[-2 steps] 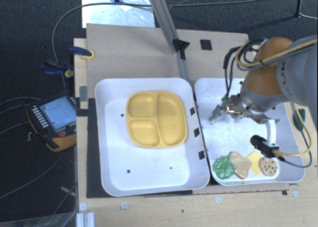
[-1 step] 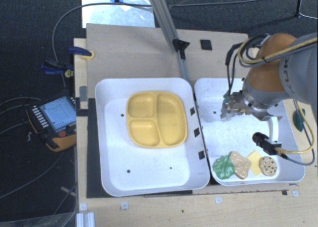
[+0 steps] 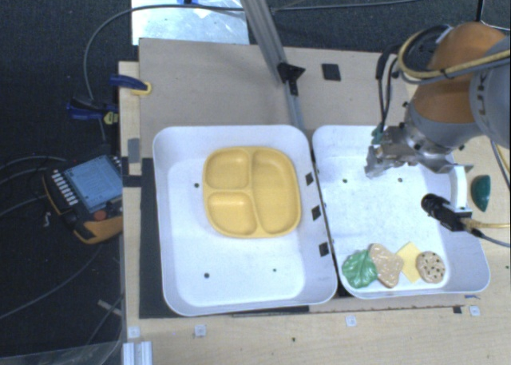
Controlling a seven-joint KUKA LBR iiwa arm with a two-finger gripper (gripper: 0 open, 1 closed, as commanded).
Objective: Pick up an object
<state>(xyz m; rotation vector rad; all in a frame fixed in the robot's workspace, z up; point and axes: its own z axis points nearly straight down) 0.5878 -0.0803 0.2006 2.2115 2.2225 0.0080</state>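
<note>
So, gripper (image 3: 382, 157) hanging over the right bin (image 3: 351, 220), holding nothing

can't tell its state; toy food in that bin's near corner: leaf (image 3: 359, 268), bread (image 3: 386, 263), cheese (image 3: 409, 259), cookie (image 3: 430, 267); yellow plate (image 3: 251, 192) left of it

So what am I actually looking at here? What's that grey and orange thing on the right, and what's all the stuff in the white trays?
You are looking down at a slant from one fixed camera above a workbench. The grey and orange shape is a robot arm reaching in from the right; at its end is a gripper, a two-finger claw for picking things up. It hangs over the upper part of the right bin with nothing seen in it.

Two shallow white bins sit side by side. The left bin holds a yellow divided plate. Along the near edge of the right bin lie small toy foods: a green leaf, a tan bread-like piece, a yellow cheese slice and a cookie. The arm's job is to pick up one object.
</note>
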